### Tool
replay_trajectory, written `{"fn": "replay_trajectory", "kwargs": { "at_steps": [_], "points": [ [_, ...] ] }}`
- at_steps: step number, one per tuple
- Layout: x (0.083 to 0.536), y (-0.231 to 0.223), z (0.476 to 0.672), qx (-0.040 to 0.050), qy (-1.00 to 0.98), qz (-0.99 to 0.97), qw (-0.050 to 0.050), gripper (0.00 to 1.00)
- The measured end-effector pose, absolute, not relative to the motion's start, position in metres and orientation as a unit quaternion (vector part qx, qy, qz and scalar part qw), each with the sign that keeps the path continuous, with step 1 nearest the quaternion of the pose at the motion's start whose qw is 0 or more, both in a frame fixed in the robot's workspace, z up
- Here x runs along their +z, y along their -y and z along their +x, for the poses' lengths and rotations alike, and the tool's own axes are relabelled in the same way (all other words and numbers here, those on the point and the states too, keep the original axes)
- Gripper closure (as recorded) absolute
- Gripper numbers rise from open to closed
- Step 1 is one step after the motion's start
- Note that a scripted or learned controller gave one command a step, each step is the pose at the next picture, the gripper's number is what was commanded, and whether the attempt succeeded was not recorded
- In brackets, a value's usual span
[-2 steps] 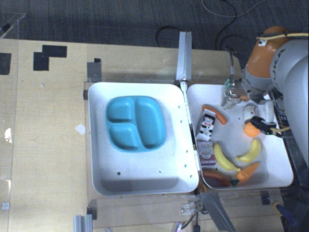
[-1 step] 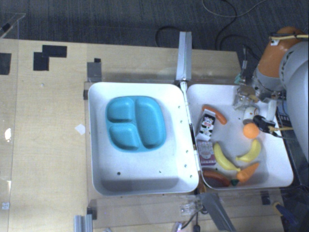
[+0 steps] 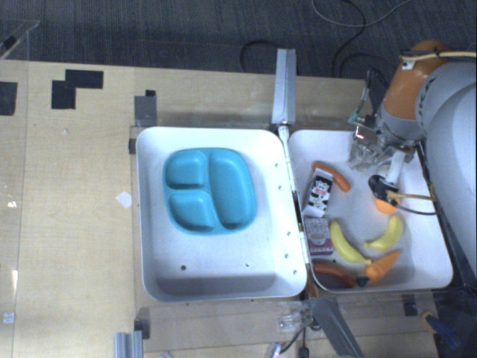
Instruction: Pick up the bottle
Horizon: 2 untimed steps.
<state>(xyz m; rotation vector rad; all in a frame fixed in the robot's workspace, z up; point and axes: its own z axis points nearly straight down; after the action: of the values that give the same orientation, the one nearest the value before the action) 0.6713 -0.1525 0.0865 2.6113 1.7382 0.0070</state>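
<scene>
Hovering over right bin (image 3: 440,271), gripper (image 3: 370,154) sits at far corner; finger state: cannot tell, too blurred. Bottle (image 3: 320,192), white with cow-pattern label, lies flat against that bin's left wall, just behind a small packet (image 3: 317,231), beside a sausage (image 3: 332,176). Risk: wall crowds one finger, jaws snag sausage or slip on round body. Bananas (image 3: 350,246), carrot (image 3: 381,265) nearer front of bin. Left of it, second bin (image 3: 149,200) holds blue divided tray (image 3: 211,189). Wooden bench (image 3: 67,222), dark carpet (image 3: 149,21), cables behind.
</scene>
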Motion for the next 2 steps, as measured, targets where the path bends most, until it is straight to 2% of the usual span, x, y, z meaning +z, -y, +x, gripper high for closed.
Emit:
{"fn": "replay_trajectory", "kwargs": {
  "at_steps": [1,2],
  "points": [
    [0.087,0.106,0.672,0.0031,-0.559,0.829,0.002,1.00],
    [0.087,0.085,0.672,0.0033,-0.454,0.891,0.002,1.00]
  ]
}}
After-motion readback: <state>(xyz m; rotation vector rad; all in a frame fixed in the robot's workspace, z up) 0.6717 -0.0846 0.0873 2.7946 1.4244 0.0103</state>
